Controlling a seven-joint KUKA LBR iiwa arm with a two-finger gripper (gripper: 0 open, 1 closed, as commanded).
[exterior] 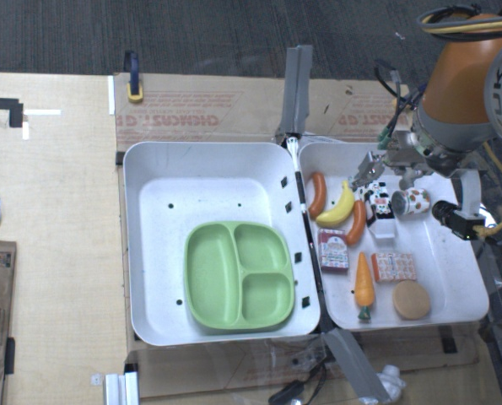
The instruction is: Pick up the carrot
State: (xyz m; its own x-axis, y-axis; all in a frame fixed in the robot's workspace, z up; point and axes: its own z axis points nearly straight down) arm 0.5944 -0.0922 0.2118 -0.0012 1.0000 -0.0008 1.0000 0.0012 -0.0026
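Nothing lifted yet: carrot (pixel 364 283) lay lower right in the right bin (pixel 453 310), untouched. Gripper (pixel 370 170) hovered above-right, spread wide, gripping nothing.

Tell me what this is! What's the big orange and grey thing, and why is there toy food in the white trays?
That big thing is a robot arm. A camera above the bench looks down at it. At the arm's end is a gripper with two fingers, like a pincher. It hangs over the right bin, and I see nothing held in it.

That bin has play food: a carrot, a banana, a sausage, a round biscuit and small boxes. The left bin holds a green plate with three sections.

The robot's job is picking up the carrot, which lies near the bin's front, away from the gripper.
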